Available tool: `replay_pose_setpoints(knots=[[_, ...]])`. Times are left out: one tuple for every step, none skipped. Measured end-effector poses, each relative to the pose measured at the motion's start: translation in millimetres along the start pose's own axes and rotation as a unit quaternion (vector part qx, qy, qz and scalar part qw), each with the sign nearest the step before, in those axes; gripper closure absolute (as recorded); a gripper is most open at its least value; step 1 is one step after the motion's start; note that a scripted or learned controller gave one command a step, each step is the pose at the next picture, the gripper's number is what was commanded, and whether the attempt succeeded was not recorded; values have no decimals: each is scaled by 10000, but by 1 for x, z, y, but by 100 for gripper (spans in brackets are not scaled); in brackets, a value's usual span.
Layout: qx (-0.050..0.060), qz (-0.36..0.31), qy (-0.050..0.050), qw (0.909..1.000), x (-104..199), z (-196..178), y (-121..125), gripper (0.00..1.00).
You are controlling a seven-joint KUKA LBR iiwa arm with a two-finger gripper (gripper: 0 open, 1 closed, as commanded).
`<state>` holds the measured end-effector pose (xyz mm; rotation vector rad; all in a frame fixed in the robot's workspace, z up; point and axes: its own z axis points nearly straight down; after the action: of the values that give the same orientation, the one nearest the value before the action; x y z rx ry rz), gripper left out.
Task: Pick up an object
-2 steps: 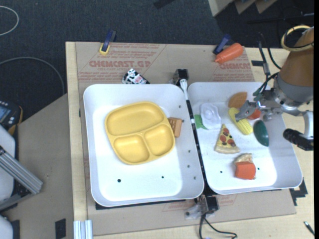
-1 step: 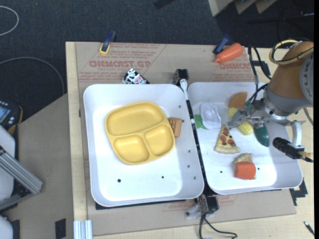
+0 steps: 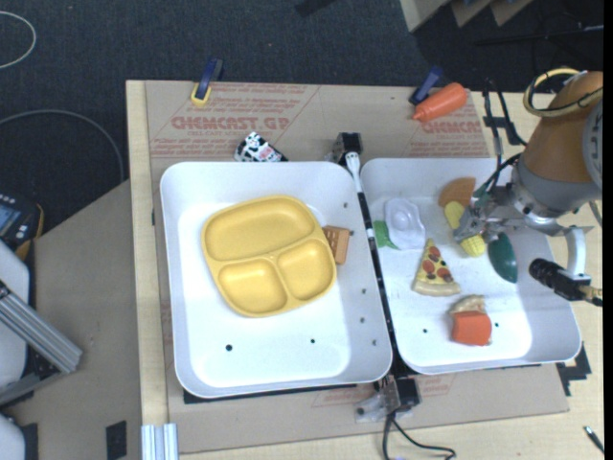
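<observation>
The claw (image 3: 476,226) sits low in the right bin (image 3: 546,348), beside a yellow toy (image 3: 472,246); I cannot tell its state. A pizza slice (image 3: 436,271) lies near. The left bin (image 3: 182,257) holds a yellow tray (image 3: 268,254).

Two shallow white bins (image 3: 192,333) stand side by side. One yellow three-part plastic tray (image 3: 268,254), one toy pizza slice (image 3: 436,271), one orange block (image 3: 471,328), perhaps seven small toys altogether.

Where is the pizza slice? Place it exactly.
The pizza slice lies in the right bin, near its middle, below the clear cup and up-left of the orange block.
</observation>
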<state>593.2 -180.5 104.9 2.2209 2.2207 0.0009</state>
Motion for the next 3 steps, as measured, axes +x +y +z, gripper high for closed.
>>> replay_pose_setpoints(knots=[[-33,-1,-14,10000,-2,-64,-1,100],[-35,-5,-13,10000,-3,-119,1,100],[25,-12,12,10000,39,-109,-31,100]])
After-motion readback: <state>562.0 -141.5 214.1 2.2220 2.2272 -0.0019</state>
